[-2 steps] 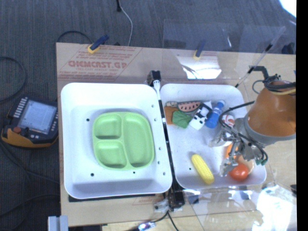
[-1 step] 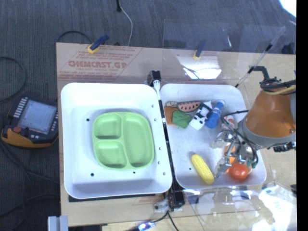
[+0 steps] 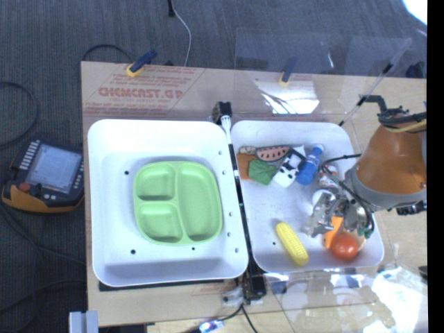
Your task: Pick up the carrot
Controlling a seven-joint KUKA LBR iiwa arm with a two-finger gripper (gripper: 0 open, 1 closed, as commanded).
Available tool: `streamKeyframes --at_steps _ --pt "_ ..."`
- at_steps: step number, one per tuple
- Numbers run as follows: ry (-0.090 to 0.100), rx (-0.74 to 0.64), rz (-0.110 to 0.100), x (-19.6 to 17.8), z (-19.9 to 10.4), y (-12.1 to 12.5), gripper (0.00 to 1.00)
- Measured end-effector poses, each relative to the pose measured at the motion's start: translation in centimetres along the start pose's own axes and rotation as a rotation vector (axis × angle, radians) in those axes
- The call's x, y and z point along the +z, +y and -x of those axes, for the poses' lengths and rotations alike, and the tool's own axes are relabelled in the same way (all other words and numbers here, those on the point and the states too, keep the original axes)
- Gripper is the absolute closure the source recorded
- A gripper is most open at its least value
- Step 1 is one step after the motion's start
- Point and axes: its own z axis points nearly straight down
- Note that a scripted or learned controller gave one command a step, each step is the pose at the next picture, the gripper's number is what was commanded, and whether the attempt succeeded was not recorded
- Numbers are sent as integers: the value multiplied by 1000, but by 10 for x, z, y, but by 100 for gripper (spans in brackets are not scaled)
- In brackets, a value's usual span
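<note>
The carrot (image 3: pixel 336 224) shows as a small orange piece in the right bin (image 3: pixel 267 136), near its front right corner and touching a red tomato (image 3: pixel 345 246). My gripper (image 3: pixel 337 218) reaches in from the right and sits low over the carrot. Its metal fingers (image 3: pixel 320 216) stand apart on either side of the orange piece, so the gripper looks open around it. Most of the carrot is hidden under the gripper body. The grey arm with its orange band (image 3: pixel 392 159) rises at the right edge.
A yellow corn cob (image 3: pixel 292 243) lies just left of the gripper. At the back of the right bin are a blue bottle (image 3: pixel 310 165), a black-and-white toy (image 3: pixel 289 169), a green item (image 3: pixel 262 172) and a watermelon slice (image 3: pixel 272 152). The left bin (image 3: pixel 111 141) holds a green divided plate (image 3: pixel 177 201).
</note>
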Motion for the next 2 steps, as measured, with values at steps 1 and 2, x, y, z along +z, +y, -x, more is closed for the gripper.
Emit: streamKeyframes --at_steps 1,2 --pt "-1 -353 3 9 2 -39 100" --pt "13 -19 -1 7 6 -41 100"
